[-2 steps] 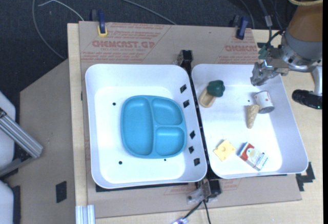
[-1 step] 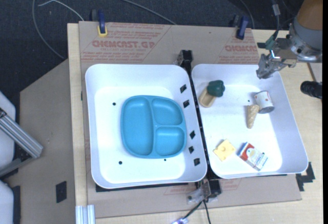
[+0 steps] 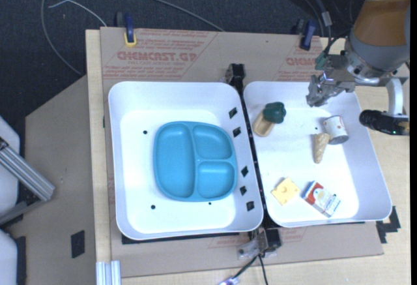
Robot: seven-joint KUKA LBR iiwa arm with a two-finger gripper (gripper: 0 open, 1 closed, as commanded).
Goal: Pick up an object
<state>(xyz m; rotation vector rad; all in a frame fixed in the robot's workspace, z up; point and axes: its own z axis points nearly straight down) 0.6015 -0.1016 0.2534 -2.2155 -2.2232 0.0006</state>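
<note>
My gripper (image 3: 319,96) hangs over the back of the right bin (image 3: 373,166), near its far edge, with nothing seen between its fingers. Below it in that bin lie a white cup with a red mark (image 3: 334,128), a tan wedge-shaped piece (image 3: 320,147), a dark green object on a tan stem (image 3: 269,117), a yellow cheese-like block (image 3: 285,191) and a small red and white packet (image 3: 322,198). The cup is the nearest item, a little in front of and right of the gripper.
The left bin (image 3: 124,147) holds a blue divided plate (image 3: 193,160). A black divider with clips (image 3: 244,147) runs between the bins. The grey and orange arm (image 3: 381,23) stands over the bench's back right corner. Cables trail across the dark floor behind.
</note>
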